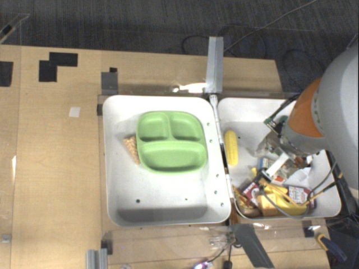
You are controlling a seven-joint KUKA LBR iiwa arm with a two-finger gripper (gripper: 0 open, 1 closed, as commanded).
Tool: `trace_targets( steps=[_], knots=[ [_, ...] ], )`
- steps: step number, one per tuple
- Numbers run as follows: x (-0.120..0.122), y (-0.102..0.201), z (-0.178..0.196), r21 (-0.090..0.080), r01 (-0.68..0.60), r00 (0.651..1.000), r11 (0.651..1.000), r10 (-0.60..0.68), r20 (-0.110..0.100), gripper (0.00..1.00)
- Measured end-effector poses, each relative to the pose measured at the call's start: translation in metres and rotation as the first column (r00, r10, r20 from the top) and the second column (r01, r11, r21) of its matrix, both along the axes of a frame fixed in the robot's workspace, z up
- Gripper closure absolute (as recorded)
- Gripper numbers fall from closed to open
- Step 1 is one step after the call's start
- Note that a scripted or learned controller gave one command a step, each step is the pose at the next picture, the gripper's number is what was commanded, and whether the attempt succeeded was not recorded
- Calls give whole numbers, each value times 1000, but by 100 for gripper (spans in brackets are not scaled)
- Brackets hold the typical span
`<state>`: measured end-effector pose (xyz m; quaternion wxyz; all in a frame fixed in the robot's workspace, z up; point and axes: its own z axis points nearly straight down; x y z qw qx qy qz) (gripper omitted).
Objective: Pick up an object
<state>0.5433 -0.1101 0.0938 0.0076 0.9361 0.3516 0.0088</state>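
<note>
The right bin (pixel 247 112) holds a yellow corn cob (pixel 230 147) near its left wall and a heap of small items along its front: a banana (pixel 282 199), a dark wrapped snack (pixel 298 194) and brown packets (pixel 249 199). My gripper (pixel 274 168) is low over that heap, in the bin's middle right, just above the banana and right of the corn. A white and blue item (pixel 279 171) lies at its tip; whether it is held I cannot tell.
The left bin (pixel 118 189) carries a green divided plate (pixel 170 140) with a tan granola-like bar (pixel 132 148) tucked under the plate's left edge. A metal post (pixel 215 66) stands behind the seam between the bins. Cables trail by the right bin's front right corner.
</note>
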Motion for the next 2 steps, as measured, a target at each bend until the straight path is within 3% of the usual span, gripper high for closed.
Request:
trace_targets(
  steps=[1,2],
  knots=[
    [64,-36,0,13,486,874,874,-486,-7,0],
    [-5,3,0,13,432,902,902,-432,-4,0]
  ],
)
